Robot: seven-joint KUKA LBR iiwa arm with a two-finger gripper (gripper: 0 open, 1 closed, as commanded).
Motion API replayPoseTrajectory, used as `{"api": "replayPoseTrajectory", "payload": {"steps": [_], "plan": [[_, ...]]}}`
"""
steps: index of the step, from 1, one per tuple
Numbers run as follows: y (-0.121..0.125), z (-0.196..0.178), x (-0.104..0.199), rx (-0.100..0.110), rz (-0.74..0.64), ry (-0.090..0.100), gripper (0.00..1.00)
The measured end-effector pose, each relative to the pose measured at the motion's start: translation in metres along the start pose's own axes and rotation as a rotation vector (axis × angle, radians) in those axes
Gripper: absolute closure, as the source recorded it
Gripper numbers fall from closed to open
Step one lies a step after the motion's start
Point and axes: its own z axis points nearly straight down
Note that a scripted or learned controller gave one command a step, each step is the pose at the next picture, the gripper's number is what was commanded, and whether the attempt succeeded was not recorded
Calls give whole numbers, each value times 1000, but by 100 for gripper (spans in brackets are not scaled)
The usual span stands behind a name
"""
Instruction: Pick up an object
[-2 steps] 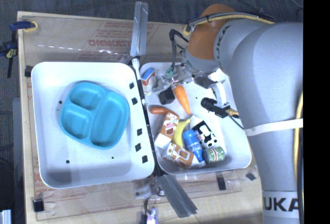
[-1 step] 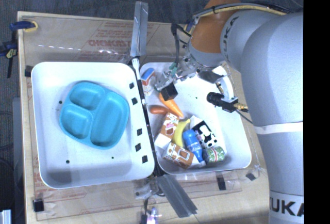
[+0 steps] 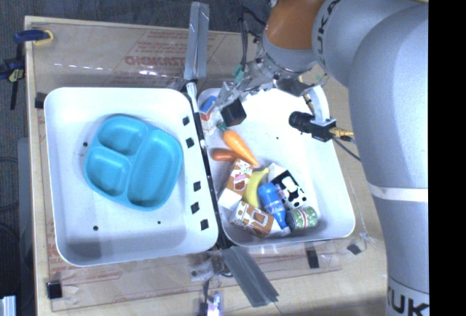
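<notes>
1. While the arm [image 3: 378, 89] is reaching in, the gripper [image 3: 227, 107] is hovering at the right bin's [image 3: 342, 191] far-left corner; its grip cannot be told.
2. A carrot [image 3: 240, 147] is lying just beside it.
3. A banana [image 3: 255, 185] and cartons are crowding the near edge.
4. A blue tray [image 3: 133, 162] is sitting in the left bin [image 3: 65, 111].

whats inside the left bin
The left bin holds one thing: a blue divided plate with three compartments, lying flat near its middle. The bin floor under the plate is covered, so anything beneath it cannot be seen.
</notes>
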Motion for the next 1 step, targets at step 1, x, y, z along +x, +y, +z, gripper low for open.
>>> {"api": "replayPoseTrajectory", "payload": {"steps": [1], "plan": [[5,-39,-9,-1,-253,-2,100]]}}
